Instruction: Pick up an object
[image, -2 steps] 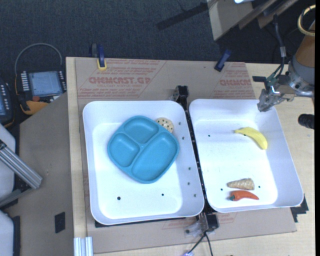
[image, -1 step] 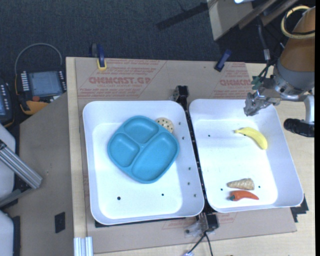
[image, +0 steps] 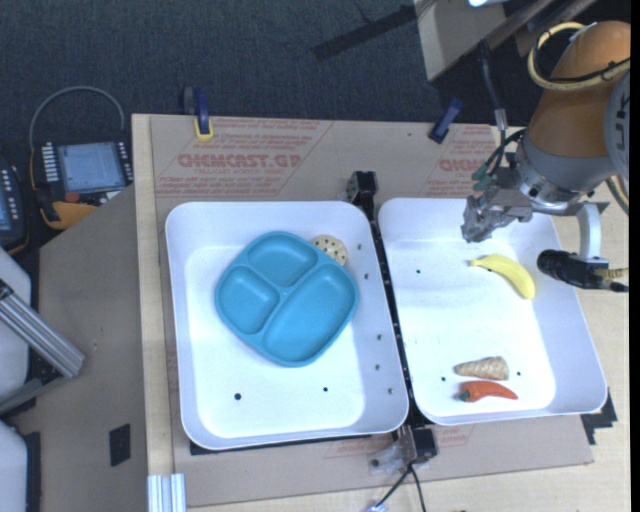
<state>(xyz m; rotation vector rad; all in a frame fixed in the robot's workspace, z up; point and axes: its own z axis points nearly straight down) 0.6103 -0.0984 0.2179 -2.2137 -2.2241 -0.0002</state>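
red pepper (image: 488, 392) front of right bin (image: 570, 330) | banana (image: 506, 273) just below tool (image: 478, 226) | tool's grip: cannot tell

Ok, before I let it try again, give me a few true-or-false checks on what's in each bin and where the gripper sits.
1. The blue divided plate lies in the left bin. True.
2. The banana lies in the left bin. False: it is in the right bin, near its far end.
3. The gripper is over the right bin, just beyond the banana. True.
4. A red pepper sits on the blue plate. False: it lies at the right bin's near end, beside a tan piece.
5. A cookie peeks out at the plate's far edge. True.
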